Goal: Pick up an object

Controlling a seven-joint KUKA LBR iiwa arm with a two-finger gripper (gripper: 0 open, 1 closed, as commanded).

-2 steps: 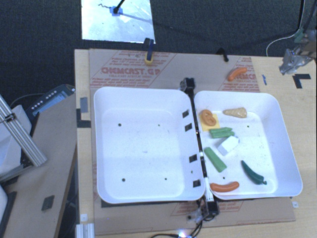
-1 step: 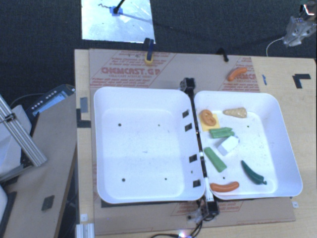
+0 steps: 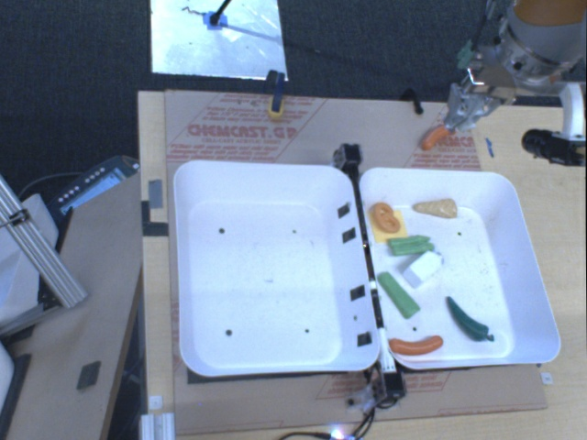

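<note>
My gripper hangs high at the upper right, above the bench just behind the right bin. A small orange carrot-like piece sits at its fingertips, pinched between them and lifted out of the bin. Inside the right bin lie an orange-yellow piece, a tan piece, a short green piece, a white block, a green stick, a dark green pepper and an orange-red sausage.
The left bin sits beside the right one, joined by a black divider strip. A shiny sheet lies at the back left, with a yellow-and-blue clip near it. A black fitting stands at the far right.
</note>
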